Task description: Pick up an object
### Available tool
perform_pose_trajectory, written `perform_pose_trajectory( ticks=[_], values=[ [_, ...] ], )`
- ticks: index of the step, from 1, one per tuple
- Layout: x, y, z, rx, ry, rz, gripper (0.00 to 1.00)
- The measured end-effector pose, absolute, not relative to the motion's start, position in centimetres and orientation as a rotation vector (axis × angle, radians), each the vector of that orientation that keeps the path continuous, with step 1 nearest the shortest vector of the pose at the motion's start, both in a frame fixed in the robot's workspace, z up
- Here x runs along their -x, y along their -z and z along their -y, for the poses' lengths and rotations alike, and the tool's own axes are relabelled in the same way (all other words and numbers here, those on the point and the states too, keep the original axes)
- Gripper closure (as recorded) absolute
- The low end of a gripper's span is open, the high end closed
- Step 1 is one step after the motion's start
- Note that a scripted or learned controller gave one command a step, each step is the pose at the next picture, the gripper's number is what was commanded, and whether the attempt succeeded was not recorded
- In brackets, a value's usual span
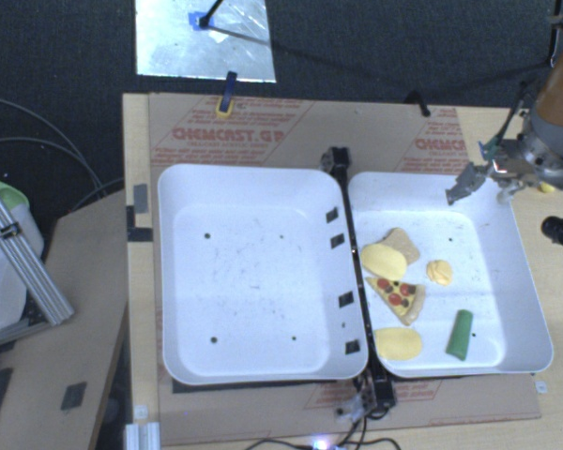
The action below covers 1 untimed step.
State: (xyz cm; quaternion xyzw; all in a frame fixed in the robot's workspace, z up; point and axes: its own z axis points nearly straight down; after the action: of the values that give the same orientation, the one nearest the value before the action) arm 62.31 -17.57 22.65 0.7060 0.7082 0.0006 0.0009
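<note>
The arm (555, 111) reaches in from the right and hangs over the far right corner of the right bin (507, 251). Its gripper (483, 178) sits above the bin's back edge; one grey finger (462, 187) points down and left toward the bin floor, and a second shows near the wrist. The fingers appear spread apart, and nothing shows between them. The objects lie well apart from the gripper, in the near left part of the right bin. A yellow chip (383, 259) rests close to the divider, overlapping a tan piece (405, 244) just behind it. A pizza slice (400, 296) with red dots lies touching the chip's near edge. A small yellow lump (439, 272) sits to the right of these, by itself. Nearer the front, a yellow oval (397, 344) lies by the divider, and a green stick (461, 334) lies beside it to the right, tilted slightly. The left bin (249, 275) shows a bare white floor with a few dark specks. Both bins rest on a cardboard sheet (291, 125) with red print.
</note>
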Motion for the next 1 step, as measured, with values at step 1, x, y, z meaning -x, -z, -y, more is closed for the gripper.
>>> perform_pose_trajectory(
  ticks=[1],
  values=[
    [-56.26, -9.35, 10.57, -2.223, 0.007, -2.240, 0.00]
  ],
)
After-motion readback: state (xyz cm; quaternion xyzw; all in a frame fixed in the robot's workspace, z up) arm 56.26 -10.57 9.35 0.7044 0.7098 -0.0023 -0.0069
